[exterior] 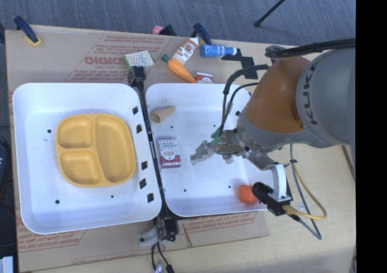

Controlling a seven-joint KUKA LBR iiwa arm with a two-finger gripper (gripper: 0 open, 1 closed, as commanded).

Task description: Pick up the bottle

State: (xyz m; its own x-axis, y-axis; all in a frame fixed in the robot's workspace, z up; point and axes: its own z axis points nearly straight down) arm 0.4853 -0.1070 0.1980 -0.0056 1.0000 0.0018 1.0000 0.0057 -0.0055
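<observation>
Jaws (202, 152) low over middle of right bin (199, 205); whether spread or closed, cannot tell; nothing seen between them. Same bin: small red packet (169, 152) near left wall, brown cone (162, 113) at far-left corner, orange ball (245, 194) by near-right edge. Left bin (36, 99) holds yellow divided tray (95, 148). Blue bottle (216, 51) lies on table beyond right bin, beside toy carrot (180, 70).
</observation>
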